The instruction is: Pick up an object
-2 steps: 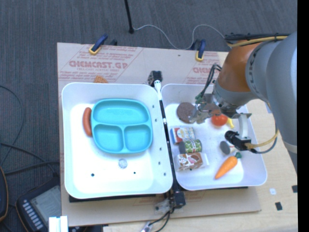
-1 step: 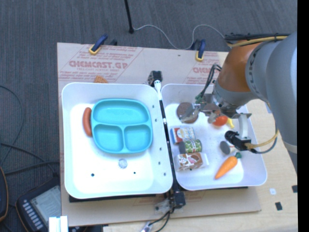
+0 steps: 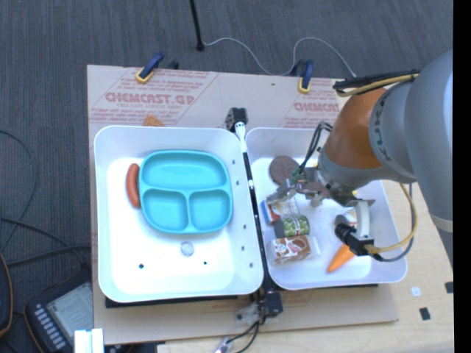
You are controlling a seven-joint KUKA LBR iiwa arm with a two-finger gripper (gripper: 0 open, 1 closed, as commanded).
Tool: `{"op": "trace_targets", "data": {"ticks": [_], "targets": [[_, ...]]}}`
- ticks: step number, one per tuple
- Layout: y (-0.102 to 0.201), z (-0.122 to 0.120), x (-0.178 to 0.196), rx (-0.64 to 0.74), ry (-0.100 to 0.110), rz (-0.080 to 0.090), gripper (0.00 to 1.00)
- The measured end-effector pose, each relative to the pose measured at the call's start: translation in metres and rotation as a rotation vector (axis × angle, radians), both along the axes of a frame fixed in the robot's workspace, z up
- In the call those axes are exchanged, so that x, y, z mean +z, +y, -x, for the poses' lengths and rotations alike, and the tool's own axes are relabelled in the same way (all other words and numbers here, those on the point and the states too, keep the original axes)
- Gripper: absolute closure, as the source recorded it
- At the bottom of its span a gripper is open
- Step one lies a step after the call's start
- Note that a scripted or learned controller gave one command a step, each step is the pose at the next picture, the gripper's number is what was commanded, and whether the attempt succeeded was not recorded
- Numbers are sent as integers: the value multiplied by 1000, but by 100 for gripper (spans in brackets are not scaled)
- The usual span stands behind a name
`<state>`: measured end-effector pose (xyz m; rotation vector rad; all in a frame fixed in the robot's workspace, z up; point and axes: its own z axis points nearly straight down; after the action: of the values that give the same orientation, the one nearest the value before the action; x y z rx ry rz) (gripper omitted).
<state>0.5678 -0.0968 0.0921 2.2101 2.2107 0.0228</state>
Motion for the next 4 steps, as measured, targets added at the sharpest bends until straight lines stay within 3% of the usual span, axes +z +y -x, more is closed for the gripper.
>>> {"op": "trace_targets", "data": {"ticks": [1, 2, 3, 4], "targets": [[-14, 62, -1, -2, 1, 2, 0], [-17, 61, 12, -3, -4, 6, 100], [-17, 61, 12, -3, -4, 6, 0], [-15, 60, 22, -2, -3, 3, 100]]}}
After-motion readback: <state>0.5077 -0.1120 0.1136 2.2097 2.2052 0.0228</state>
